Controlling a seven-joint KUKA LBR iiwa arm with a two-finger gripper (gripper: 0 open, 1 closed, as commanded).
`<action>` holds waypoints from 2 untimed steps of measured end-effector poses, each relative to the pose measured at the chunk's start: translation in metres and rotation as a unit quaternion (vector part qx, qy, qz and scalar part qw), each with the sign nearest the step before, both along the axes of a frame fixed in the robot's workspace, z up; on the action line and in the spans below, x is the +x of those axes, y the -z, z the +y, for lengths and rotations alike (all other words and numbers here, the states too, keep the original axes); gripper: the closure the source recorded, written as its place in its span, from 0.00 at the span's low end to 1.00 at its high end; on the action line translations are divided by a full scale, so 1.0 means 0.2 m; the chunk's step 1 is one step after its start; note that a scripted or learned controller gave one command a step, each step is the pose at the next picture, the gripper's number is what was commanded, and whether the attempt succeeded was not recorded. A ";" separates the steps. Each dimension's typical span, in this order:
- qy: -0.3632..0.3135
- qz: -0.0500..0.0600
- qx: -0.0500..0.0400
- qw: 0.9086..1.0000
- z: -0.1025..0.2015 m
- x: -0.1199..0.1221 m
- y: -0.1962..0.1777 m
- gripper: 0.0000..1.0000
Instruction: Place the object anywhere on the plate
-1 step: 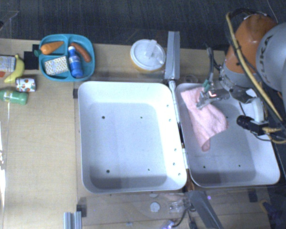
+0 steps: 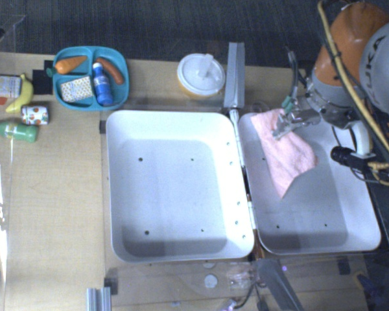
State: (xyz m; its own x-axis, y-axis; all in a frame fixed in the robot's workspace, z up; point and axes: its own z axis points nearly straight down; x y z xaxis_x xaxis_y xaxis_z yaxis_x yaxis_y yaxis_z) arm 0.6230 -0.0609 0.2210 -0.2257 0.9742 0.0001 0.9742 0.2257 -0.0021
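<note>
I see a pale wooden table point(image 2: 52, 193) against dark carpet, carrying two smooth white bins, the left bin point(image 2: 175, 186) and the right bin point(image 2: 324, 219). A soft pink cloth point(image 2: 285, 157) lies crumpled in the right bin's upper left. The gripper point(image 2: 286, 123) is at the cloth's top edge; I cannot tell how it is set.

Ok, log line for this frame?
gripper: over pink cloth | cloth: right bin, on floor | grasp: unconfirmed | plate: unseen

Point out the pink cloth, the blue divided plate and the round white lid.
pink cloth point(image 2: 286, 153): camera view, middle of fabric.
blue divided plate point(image 2: 122, 62): camera view, right rim.
round white lid point(image 2: 201, 74): camera view, its top centre.
</note>
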 end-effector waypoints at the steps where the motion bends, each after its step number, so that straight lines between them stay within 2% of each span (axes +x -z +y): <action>1: -0.200 0.000 0.001 0.980 0.25 -0.05 0.06 1.00; 2: -0.391 0.000 0.002 0.920 0.46 -0.11 0.10 1.00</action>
